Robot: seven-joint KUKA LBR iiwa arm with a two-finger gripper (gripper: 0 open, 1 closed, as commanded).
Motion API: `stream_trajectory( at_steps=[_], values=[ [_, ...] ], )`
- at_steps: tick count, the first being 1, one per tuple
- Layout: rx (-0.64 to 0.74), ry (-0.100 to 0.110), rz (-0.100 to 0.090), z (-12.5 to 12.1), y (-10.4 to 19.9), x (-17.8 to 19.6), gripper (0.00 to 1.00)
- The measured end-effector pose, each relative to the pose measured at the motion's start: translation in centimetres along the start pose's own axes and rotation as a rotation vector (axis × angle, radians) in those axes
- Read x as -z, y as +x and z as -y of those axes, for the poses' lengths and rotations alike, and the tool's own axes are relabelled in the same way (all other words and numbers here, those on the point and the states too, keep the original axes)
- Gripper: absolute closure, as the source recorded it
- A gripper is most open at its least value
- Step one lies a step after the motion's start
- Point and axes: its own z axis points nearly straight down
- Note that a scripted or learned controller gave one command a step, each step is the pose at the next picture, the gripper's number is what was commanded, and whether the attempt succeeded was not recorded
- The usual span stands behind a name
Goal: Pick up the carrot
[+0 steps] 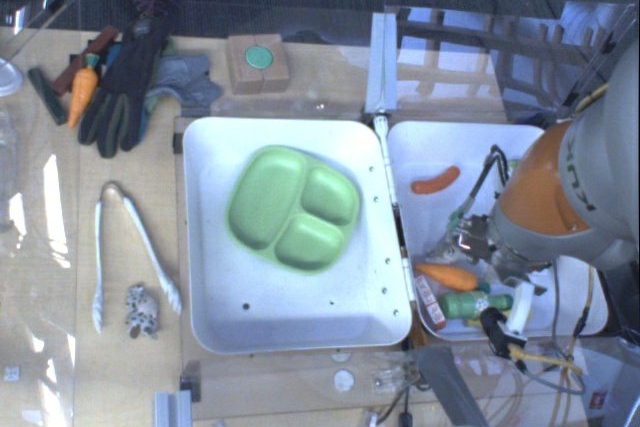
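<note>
Pale wooden surface [60, 245] carries two shallow white plastic bins side by side. Left bin [215, 310] is the larger in view and holds a light green plastic divided plate [293, 207] with three compartments, lying roughly in the bin's middle, nothing on it.

Grey arm with orange band [560, 195] enters from the right and covers much of the right bin [440, 140]. Its wrist sits low over the near half of that bin. Claw [478, 250] is pointed down into the bin, just beside the carrot; whether its fingers are spread or closed cannot be told from this angle, since the wrist body and cables hide them.

Small orange carrot [447, 276] lies flat on the right bin floor, near the front left corner, long axis running left to right, close to the bin's left wall. Just in front of it, touching or nearly so, lies a green plastic bottle-shaped object [470, 304]. A red-orange sausage-shaped toy [435, 180] lies further back in the same bin, well apart from the carrot.

Outside the bins, on the surface at the far left: a dark glove [125, 95], with a second small orange carrot-like item [82, 93] beside it. White plastic tongs [140, 255] lie left of the left bin, and a small speckled object [141, 309] lies between their arms.
</note>
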Motion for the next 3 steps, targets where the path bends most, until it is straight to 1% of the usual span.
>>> stream_trajectory(
  at_steps=[2, 3],
  values=[
    [0.064, 0.001, 0.002, -0.01, -0.09, 0.01, 0.00],
    [0.169, 0.000, 0.002, -0.11, -0.26, 0.02, 0.00]
  ],
)
